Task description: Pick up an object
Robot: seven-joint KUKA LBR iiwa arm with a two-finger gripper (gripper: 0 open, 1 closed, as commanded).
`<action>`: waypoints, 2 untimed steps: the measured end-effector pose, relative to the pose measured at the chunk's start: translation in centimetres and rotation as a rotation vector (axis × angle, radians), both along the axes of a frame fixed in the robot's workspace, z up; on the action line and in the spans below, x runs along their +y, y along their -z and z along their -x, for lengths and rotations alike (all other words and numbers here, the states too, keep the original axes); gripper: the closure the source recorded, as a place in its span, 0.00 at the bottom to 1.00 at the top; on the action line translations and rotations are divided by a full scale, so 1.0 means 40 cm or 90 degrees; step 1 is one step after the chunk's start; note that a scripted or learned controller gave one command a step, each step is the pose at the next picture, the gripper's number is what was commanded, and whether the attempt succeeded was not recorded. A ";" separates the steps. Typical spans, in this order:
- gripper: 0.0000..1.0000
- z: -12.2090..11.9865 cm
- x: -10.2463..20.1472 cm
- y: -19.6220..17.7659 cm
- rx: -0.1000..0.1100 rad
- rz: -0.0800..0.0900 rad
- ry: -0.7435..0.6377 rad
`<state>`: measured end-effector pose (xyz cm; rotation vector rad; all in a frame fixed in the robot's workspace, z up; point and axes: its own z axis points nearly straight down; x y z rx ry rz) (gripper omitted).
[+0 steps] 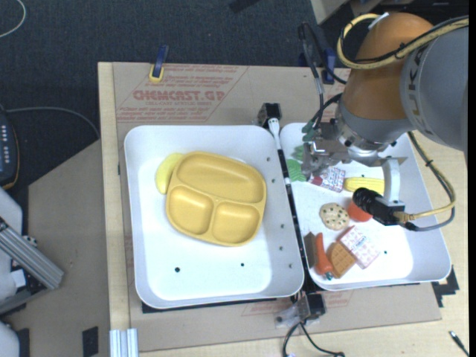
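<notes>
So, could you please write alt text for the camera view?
A grey robot arm with an orange band reaches down into the right white bin over small toy foods, including a round cookie. The left white bin holds a yellow plastic divided tray.

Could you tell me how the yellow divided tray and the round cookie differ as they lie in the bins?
The yellow divided tray lies in the left bin; the cookie lies in the right bin. The tray is far larger, taking up much of its bin, while the cookie is a small item among several. The tray is plain yellow with three compartments; the cookie is tan with dark specks. Both lie flat, apart from the gripper.
</notes>
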<state>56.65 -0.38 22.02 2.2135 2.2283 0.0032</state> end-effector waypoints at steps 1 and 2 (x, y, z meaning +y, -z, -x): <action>1.00 -0.045 0.105 0.014 -0.001 0.000 0.001; 1.00 -0.046 0.088 0.009 0.000 0.001 0.004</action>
